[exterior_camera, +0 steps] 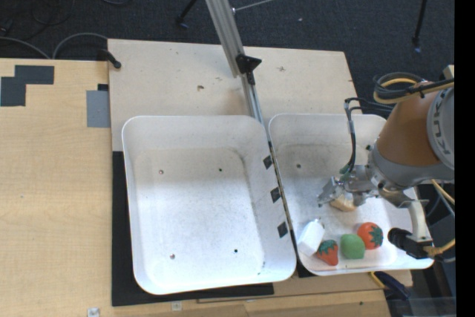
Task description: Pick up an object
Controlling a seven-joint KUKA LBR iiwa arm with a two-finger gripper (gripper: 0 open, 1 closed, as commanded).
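- The gripper point(343, 193) stood over a tan object point(343, 203); its state could not be told.
- The object looked light and probably soft, best taken across its middle.

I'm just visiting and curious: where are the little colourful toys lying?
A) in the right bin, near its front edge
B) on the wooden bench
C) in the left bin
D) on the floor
A: the red strawberry, green piece and red-green ball lie along the right bin's front edge.

Arm point(415, 141) low, end effector point(343, 191) downward
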